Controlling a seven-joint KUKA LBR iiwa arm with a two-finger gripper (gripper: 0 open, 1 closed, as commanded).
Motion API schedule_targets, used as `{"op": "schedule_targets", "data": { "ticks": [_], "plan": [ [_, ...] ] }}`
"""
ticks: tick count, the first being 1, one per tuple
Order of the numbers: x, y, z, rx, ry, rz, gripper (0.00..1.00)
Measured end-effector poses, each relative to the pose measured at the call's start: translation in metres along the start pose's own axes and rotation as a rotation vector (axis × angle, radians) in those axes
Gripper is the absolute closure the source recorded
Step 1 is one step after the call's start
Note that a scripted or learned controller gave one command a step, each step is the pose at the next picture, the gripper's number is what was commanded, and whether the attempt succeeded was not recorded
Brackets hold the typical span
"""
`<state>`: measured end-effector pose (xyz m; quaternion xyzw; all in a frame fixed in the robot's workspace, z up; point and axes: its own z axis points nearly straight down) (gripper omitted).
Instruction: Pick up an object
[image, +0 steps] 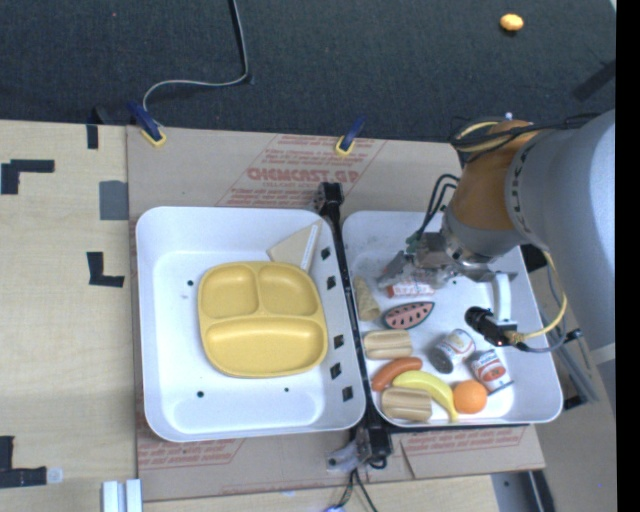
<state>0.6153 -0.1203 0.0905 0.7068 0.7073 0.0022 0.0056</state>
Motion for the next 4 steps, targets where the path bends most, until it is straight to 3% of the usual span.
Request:
{"op": "schedule_targets", "data": {
  "ticks": [1, 2, 3, 4],
  "plan": [
    [0.0014, 0.0024, -0.0118, -0.007, 0.003, -0.001, 1.0],
    [0.0016, 0.0027, -0.0123, -0.008, 0.003, -0.001, 0.0],
    [0.0017, 0.0021, -0.0207, -0.005, 0.003, -0.001, 1.0],
    [0.0016, 0.002, -0.0206, -0.005, 0.003, -0.001, 0.0]
  ]
}}
